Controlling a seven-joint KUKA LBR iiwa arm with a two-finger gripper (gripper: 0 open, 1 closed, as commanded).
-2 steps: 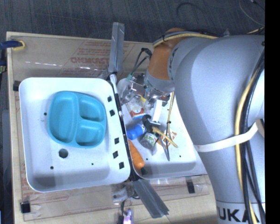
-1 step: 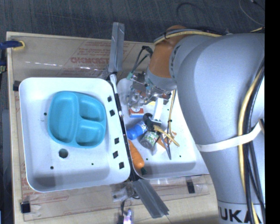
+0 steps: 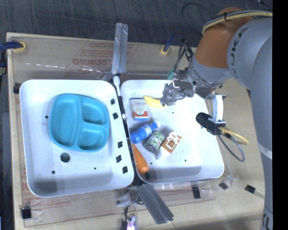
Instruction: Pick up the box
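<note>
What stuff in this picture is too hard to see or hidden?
- End effector, camera view: its fingers are too small and dark to tell whether they are open or shut.
- Yellow item, camera view: partly covered by the end effector, so its shape is unclear.
- Box, camera view: label print too small to read.
- Carrot, camera view: its lower end is in shadow at the bin wall.
</note>
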